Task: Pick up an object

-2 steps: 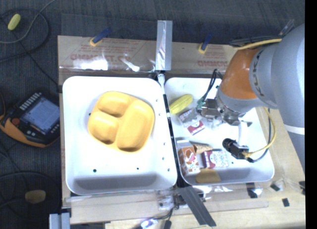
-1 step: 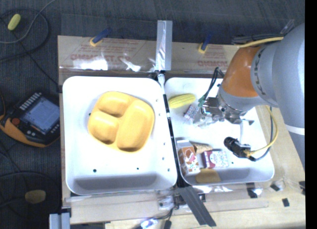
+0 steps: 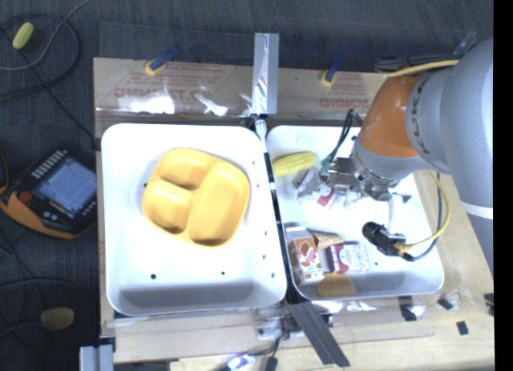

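In the right bin (image 3: 425, 201), a corn cob (image 3: 293, 162) lies at the far left corner, just beside the dividing rim. Close to its right sits a small pink-and-silver wrapped item (image 3: 315, 191), with the gripper (image 3: 335, 177) lowered right at it; whether the pincer is wide, narrow or grasping cannot be told. Along the near edge lie snack packets (image 3: 330, 259). The left bin (image 3: 120, 273) carries a large yellow bun-shaped toy (image 3: 195, 195). A handheld pendant (image 3: 54, 192) rests on the floor at far left
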`<action>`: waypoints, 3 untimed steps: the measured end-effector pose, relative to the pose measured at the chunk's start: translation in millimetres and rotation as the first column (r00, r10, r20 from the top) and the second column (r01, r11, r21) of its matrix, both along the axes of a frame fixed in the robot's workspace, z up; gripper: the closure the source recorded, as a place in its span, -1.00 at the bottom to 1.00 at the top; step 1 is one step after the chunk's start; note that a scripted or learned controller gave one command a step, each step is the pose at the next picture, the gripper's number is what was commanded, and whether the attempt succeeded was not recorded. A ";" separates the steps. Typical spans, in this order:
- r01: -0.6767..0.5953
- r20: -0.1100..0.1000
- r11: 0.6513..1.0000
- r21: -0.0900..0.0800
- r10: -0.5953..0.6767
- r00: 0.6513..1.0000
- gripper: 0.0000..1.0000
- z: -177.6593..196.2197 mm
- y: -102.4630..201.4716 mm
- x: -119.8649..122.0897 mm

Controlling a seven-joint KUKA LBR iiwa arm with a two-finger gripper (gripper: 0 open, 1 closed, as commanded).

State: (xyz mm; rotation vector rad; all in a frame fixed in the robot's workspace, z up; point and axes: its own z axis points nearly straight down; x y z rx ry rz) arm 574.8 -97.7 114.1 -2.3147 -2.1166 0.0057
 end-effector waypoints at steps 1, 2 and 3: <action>0.062 0.013 0.998 -0.001 -0.062 0.998 -1.00 -24.2 -4.6 23.2; 0.148 0.004 0.989 -0.005 -0.148 0.989 -1.00 69.2 5.4 43.8; 0.518 0.005 0.855 -0.007 -0.518 0.855 -1.00 82.1 -74.5 82.1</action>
